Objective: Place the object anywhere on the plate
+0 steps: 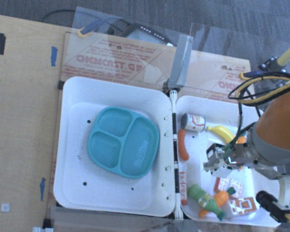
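It is hard to tell if the gripper (215, 161) is holding anything; it hangs low in the right bin (189, 212). Around it lie a small can (194, 123), a banana (222, 132), a hot dog (183, 145) and toy veggies (207, 199). The blue plate (124, 142) sits in the left bin (69, 144).

Looks down from above the pale wooden bench (13, 119) at a slant, far enough to take in both shallow white plastic bins (65, 171) side by side, grey carpeted floor (216, 9) beyond; grey-and-orange arm (286, 119) enters at right.
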You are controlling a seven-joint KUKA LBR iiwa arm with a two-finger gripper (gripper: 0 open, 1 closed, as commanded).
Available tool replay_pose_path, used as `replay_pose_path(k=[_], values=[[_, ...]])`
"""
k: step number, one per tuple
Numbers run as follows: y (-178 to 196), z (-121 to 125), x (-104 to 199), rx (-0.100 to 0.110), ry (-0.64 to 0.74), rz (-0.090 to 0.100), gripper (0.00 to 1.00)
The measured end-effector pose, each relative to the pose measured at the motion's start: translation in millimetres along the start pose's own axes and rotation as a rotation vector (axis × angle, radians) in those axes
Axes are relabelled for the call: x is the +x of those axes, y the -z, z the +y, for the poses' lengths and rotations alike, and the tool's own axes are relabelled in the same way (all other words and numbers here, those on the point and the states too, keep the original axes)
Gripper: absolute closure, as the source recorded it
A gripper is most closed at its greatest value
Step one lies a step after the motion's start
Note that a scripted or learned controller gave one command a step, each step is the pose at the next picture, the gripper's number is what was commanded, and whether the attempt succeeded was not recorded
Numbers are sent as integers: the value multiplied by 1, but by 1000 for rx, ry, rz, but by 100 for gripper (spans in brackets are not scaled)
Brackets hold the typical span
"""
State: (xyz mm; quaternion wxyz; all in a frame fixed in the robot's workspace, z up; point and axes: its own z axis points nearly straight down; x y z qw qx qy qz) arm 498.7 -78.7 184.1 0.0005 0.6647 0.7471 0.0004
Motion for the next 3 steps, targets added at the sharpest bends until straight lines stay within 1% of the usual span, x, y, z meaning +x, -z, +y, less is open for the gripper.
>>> replay_pose_path(k=[1, 2, 3], values=[[0, 28, 72, 0, 72, 0, 100], [0, 44, 158, 1, 55, 0, 100], [0, 44, 158, 1, 55, 0, 0]])
